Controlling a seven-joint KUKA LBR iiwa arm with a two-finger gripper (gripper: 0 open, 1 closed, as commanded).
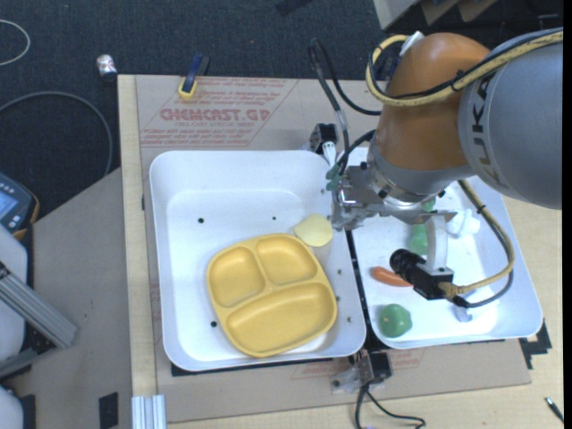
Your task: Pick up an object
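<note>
The end effector (344, 206) (grip state I cannot tell) hangs beside the pale yellow piece (314, 231).

A single fixed camera looks down at a slant from above the bench (223, 105), close enough that the two white bins fill most of the frame. The left bin (179, 195) sits centre-left, the right bin (500, 320) toward 4 o'clock. The arm (500, 105) enters from 2 o'clock, and dark floor (71, 25) spans 9 to 12 o'clock.
</note>
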